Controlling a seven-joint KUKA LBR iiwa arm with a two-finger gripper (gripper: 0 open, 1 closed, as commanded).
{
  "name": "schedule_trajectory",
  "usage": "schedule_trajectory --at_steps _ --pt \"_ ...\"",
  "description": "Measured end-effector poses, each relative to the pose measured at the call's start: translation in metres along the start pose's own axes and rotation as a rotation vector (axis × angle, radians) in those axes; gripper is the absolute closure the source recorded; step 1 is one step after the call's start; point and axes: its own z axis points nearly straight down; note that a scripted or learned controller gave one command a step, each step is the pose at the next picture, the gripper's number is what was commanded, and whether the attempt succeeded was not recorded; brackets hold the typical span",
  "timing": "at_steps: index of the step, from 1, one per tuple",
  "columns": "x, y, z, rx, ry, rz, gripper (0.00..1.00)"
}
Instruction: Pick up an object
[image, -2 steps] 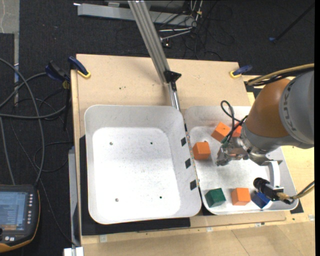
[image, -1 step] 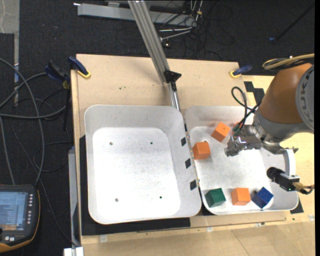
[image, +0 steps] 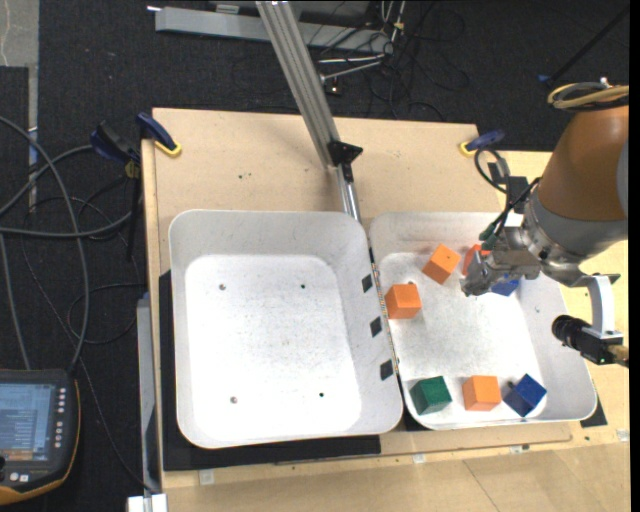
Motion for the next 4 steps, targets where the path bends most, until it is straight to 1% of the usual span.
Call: schedule_trajectory --at_steps 1,2,3,4 --pt "0.0 0.001 -0.017 0.005 0.0 0.001 1.0" --pt "0.041 0.021 -0.007 0.006 0.001 -0.003 1.0" --pt "0.09 0.045 0.005 0.006 0.001 -0.004 1.0" --pt "0.141 0.056 -0.003 0.005 0.003 -0.004 1.0"
